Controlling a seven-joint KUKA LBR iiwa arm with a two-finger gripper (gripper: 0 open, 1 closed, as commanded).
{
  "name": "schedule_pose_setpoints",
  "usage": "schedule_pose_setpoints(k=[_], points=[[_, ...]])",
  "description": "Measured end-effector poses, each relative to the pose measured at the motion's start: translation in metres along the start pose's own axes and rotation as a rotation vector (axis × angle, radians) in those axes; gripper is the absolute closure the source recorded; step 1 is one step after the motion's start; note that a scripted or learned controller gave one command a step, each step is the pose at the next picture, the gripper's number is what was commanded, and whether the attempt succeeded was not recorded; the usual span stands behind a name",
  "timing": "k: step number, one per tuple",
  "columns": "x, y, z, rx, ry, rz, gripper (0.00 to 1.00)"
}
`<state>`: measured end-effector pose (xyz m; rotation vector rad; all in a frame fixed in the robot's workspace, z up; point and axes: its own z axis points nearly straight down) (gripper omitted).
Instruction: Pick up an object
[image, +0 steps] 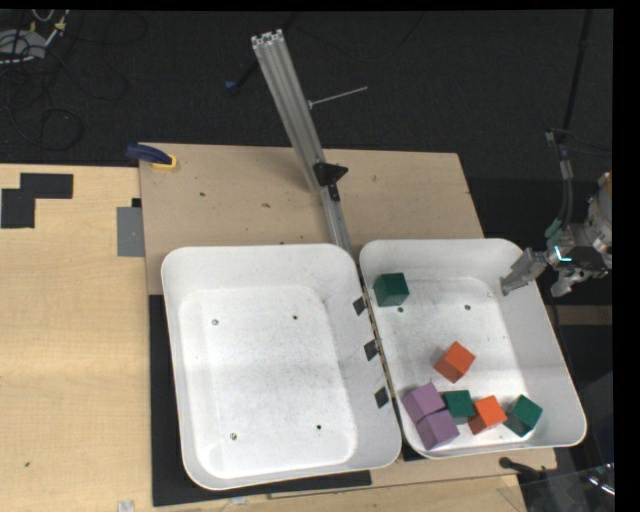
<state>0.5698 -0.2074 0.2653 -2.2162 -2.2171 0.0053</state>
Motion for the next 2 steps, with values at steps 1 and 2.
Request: schedule_pose_setpoints(k=[1,2], points=[[0.0,0.001,-0.003,-0.004,-0.002,-0.001,0.0],[0.003,0.001,0.062,0.002,0.001,0.001,0.0]])
